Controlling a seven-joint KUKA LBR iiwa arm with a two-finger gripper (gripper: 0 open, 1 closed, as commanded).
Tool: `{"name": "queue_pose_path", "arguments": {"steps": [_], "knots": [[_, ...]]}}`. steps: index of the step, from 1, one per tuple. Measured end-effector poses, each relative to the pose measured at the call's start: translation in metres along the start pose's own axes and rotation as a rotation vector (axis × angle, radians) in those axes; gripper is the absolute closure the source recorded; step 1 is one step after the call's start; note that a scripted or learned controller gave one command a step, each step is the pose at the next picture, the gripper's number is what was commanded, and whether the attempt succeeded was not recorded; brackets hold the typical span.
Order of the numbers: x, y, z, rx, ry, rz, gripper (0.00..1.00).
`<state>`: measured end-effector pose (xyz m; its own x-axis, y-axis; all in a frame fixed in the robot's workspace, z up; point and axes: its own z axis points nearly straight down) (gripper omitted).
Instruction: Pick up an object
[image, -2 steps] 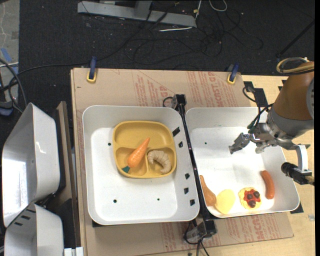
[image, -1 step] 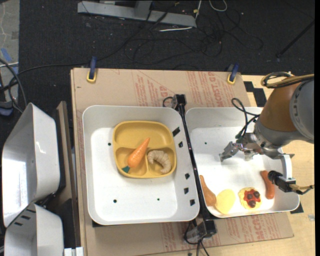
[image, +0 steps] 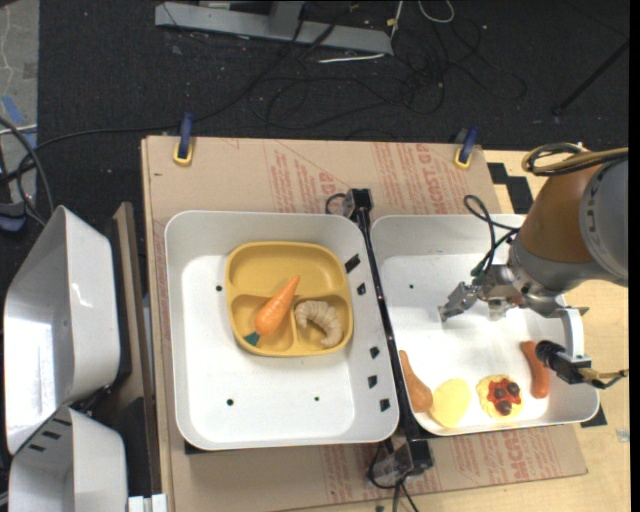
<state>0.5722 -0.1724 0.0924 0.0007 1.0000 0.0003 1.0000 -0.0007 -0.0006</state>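
Note:
My gripper (image: 452, 308) hovers in the middle of the right bin (image: 430, 240), pointing left, with nothing visible in it. Along that bin's near edge lie an orange drumstick-shaped toy (image: 415, 382), a pale yellow round piece (image: 451, 401), a small yellow disc with red and dark toppings (image: 500, 395) and an orange sausage-shaped piece (image: 537, 368). All of them are below and to the right of the gripper, apart from it. In the left bin (image: 270, 400) a yellow divided plate (image: 290, 252) holds a carrot (image: 277, 306) and a shrimp (image: 320, 320).
The two bins meet at a dark divider (image: 372, 300) running front to back. The arm's grey and orange body (image: 570, 230) covers the right bin's far right corner. A white container (image: 55, 300) stands off the bench to the left.

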Motion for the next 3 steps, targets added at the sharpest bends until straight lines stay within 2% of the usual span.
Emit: {"name": "queue_pose_path", "arguments": {"steps": [1, 3], "knots": [[0.000, 0.001, -0.011, -0.002, 0.000, 0.000, 1.00], [-0.005, 0.006, -0.136, -0.007, -0.003, -0.003, 1.00]]}}
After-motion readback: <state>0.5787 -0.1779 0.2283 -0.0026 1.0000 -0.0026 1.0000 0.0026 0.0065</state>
